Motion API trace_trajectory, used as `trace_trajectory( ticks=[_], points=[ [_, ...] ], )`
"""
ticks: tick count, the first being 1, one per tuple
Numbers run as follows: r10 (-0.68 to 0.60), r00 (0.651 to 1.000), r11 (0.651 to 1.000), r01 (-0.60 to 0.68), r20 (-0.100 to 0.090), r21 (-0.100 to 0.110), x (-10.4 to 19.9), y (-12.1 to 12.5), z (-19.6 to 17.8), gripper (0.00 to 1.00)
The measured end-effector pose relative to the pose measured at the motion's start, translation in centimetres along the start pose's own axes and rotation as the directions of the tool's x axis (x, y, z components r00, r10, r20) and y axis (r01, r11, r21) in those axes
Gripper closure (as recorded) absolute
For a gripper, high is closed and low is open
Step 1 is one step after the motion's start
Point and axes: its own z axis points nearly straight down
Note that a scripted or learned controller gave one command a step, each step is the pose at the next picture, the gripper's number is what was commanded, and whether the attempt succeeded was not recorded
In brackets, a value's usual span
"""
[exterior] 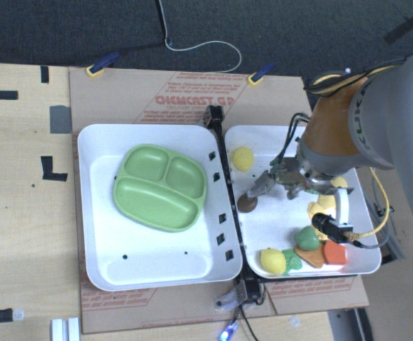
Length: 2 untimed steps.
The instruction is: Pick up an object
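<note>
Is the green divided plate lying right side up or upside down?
Right side up. The green plate lies in the left bin with its three hollow compartments facing the camera.

My arm (387,116) is chunky grey with an orange band (332,123) above the wrist, black and yellow cables (377,212) looping around, and a dark metal claw (263,185).

red print on the cardboard sheet (192,99) is too blurred to read
</note>
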Motion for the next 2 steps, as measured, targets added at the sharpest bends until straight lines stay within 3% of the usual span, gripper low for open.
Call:
trace_trajectory(
  ticks=[1,2],
  points=[
    [0.000,1.000,1.000,0.000,0.001,-0.003,-0.1,0.2,-0.9,1.00],
    [-0.008,1.000,1.000,0.008,0.000,-0.018,6.5,-1.3,-18.2,1.00]
  ],
)
